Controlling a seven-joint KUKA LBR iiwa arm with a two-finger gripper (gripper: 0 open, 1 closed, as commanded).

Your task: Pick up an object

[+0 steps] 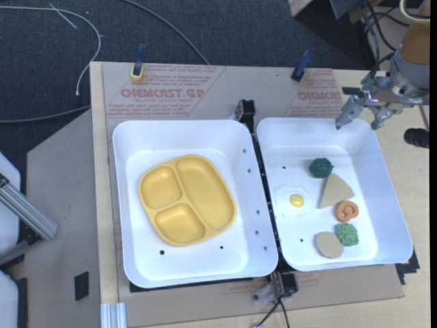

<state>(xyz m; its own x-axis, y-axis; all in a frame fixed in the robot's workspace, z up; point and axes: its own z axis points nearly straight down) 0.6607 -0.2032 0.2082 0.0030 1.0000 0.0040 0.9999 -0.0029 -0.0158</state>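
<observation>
Hovering, I see the gripper (362, 117) spread open, holding nothing | step: approach | next: descend toward green broccoli piece (320, 167) below-left

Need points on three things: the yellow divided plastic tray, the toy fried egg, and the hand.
Yellow three-compartment plastic tray (208, 191): camera view, floor of its largest compartment.
White toy fried egg with yellow yolk (296, 199): camera view, on the yolk.
Hand (362, 116): camera view, midway between its two spread fingertips, over the right bin's far rim.
</observation>
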